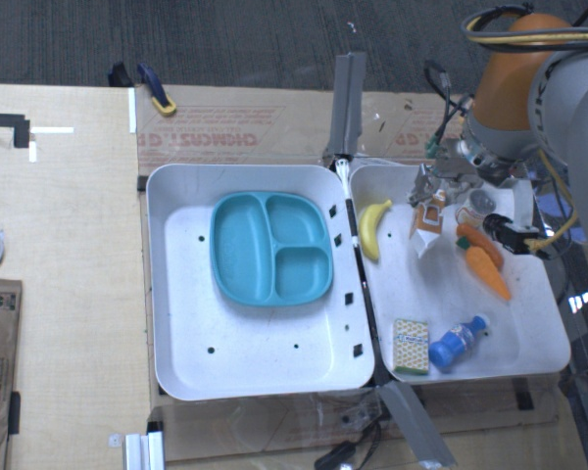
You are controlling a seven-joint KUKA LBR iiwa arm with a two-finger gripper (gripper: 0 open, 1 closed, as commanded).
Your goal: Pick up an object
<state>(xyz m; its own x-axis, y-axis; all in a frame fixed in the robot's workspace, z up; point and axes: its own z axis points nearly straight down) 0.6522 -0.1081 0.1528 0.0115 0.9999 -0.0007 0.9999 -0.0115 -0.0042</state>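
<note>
From the camera view, the gripper (pixel 433 189) hangs over the right bin (pixel 529 360) beside a small orange-and-white packet (pixel 428 219), grip impossible to tell, so it should centre over the packet before closing

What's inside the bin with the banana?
The right bin holds a banana, a carrot, a small blue bottle, a sponge and a small carton. The arm covers the bin's far corner.

The bench (pixel 59 223) bears two white bins (pixel 176 360), side by side.
</note>
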